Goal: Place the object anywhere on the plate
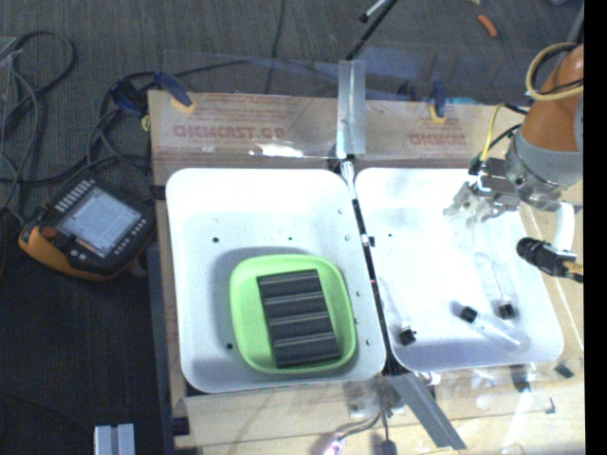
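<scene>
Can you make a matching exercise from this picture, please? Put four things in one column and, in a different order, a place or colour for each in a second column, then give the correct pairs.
Things:
1. plate
2. dark ridged block
3. gripper
4. handheld controller

Descriptions:
A. on the floor, to the left of the bench
B. green, inside the left bin
C. above the far part of the right bin
D. lying on the plate

Pairs: 1-B, 2-D, 3-C, 4-A
</scene>
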Robot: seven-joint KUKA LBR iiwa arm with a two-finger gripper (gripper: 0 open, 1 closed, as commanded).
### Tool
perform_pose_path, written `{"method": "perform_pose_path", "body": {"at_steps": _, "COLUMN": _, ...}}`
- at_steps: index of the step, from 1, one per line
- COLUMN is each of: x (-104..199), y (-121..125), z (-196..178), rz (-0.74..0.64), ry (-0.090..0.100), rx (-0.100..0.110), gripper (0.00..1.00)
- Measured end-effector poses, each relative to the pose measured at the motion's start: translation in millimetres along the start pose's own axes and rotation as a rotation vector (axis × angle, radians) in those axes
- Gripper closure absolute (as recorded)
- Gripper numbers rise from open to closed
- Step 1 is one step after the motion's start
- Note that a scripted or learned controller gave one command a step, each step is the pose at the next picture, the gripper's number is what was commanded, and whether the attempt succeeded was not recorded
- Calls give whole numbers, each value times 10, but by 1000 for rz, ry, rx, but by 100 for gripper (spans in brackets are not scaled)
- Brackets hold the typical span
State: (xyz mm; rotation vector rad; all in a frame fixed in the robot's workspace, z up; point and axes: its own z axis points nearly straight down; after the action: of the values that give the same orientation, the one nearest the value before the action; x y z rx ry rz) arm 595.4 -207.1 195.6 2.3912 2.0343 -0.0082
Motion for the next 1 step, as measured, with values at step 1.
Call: {"method": "perform_pose_path", "body": {"at_steps": 1, "x": -2, "y": 0, "z": -1, "rz": 0, "ry": 0, "rx": 0, "gripper": 0}}
